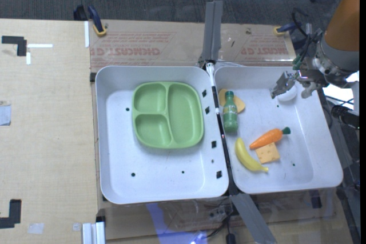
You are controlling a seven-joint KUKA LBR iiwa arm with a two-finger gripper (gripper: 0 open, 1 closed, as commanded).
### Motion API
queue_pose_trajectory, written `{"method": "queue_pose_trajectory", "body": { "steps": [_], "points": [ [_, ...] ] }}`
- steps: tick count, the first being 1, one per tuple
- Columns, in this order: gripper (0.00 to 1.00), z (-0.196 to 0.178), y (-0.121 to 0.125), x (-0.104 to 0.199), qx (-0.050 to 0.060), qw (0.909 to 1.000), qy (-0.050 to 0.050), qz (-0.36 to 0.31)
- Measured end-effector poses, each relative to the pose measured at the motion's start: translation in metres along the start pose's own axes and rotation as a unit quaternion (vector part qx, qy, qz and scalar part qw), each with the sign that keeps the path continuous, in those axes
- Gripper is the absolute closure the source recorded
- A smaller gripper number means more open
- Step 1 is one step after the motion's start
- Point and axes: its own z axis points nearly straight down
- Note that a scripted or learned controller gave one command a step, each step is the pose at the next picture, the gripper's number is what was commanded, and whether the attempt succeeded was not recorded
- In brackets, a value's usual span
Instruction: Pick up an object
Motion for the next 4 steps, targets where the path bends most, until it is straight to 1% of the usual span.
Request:
{"method": "queue_pose_trajectory", "body": {
  "steps": [1,2,3,4],
  "points": [
    [0.0,0.133,-0.011,0.008,-0.002,0.9983,0.0,-0.059],
    [0.0,0.092,0.028,-0.01,-0.001,0.9999,0.0,-0.012],
    [0.0,0.133,-0.044,-0.013,-0.001,0.9947,0.0,-0.103],
    [1.0,0.124,-0.044,-0.015,-0.001,0.9949,0.0,-0.101]
  ]
}}
